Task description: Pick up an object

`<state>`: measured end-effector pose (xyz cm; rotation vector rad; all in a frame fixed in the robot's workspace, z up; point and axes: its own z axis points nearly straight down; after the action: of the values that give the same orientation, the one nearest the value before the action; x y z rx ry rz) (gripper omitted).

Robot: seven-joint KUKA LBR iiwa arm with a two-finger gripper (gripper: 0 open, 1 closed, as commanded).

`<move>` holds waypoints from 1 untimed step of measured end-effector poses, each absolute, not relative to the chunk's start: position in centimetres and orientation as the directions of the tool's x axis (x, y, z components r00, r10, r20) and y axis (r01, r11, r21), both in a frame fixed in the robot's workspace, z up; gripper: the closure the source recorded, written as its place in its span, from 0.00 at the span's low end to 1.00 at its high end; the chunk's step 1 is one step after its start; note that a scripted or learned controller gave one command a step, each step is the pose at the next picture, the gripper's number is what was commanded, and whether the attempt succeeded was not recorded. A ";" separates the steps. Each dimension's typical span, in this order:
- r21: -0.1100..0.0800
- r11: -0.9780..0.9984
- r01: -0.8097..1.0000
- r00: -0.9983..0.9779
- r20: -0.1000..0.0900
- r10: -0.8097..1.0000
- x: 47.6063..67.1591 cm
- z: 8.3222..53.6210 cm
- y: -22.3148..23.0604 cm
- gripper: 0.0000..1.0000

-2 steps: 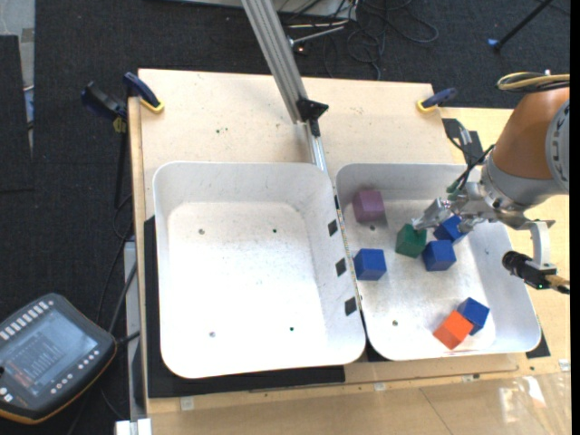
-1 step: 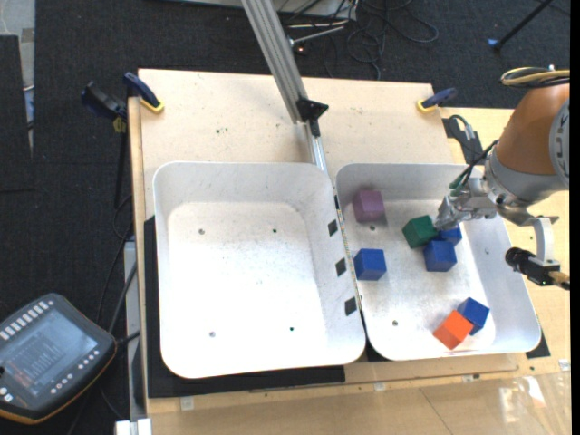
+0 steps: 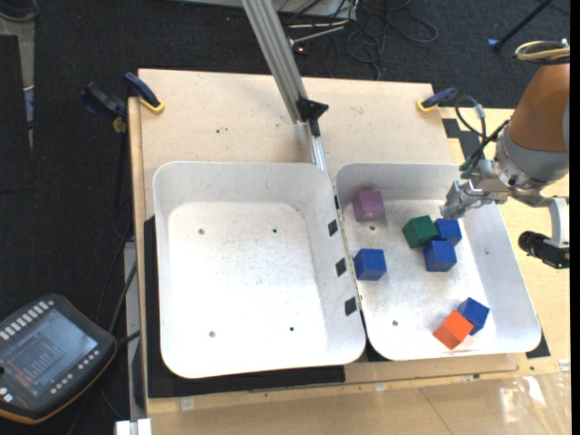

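You've got the gripper (image 3: pixel 450 208) low over the right bin (image 3: pixel 507 270), near its back right part, just above the cluster of green block (image 3: pixel 419 231) and two blue blocks. One blue block (image 3: pixel 449 231) sits right under the tip and touches the green one; the other blue block (image 3: pixel 439 255) is just in front of it. You can't tell how the tool is set, it's too small and blurred; nothing visibly held.

Other pickable things in the right bin: purple block (image 3: pixel 368 205) near the back left corner, close to the divider edge; a lone blue block (image 3: pixel 370 264) by the left wall, with open floor around it; an orange block (image 3: pixel 453 330) and a blue block (image 3: pixel 473 314) touching each other near the front right rim.

Middle of the right bin floor is open. The left bin (image 3: pixel 181 198) shows bare white floor with specks. The arm (image 3: pixel 539 125) comes in over the right rim. A teach pendant (image 3: pixel 45 356) lies on the floor at front left.
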<state>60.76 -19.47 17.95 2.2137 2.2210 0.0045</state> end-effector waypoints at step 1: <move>0.007 0.003 1.000 -0.003 -0.002 1.000 60.9 22.6 -19.5 1.00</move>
<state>60.92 -19.47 22.60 2.2136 2.2200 0.0049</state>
